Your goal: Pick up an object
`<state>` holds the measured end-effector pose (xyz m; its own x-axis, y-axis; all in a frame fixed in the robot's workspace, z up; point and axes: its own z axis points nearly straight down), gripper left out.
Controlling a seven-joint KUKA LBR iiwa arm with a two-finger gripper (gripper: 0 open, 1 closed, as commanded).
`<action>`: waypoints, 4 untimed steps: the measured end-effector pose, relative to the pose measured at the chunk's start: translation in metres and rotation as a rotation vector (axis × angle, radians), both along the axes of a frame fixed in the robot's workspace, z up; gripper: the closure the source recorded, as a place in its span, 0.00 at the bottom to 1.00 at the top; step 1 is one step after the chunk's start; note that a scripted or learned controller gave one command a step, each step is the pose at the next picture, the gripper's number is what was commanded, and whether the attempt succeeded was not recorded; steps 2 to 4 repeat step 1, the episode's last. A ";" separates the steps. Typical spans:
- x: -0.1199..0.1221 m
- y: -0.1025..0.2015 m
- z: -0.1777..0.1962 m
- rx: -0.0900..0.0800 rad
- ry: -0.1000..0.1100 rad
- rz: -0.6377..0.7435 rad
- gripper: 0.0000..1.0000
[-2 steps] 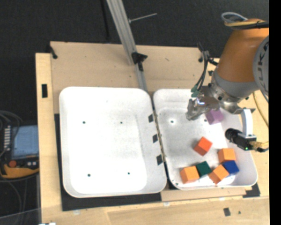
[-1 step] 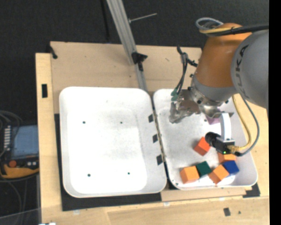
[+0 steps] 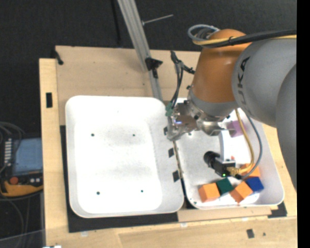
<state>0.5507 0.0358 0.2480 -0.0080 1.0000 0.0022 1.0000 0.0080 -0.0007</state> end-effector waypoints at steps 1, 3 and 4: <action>0.000 0.046 -0.002 -0.001 0.000 0.000 1.00; 0.000 0.046 -0.002 -0.001 0.000 0.000 1.00; 0.000 0.046 -0.002 -0.001 0.000 0.000 1.00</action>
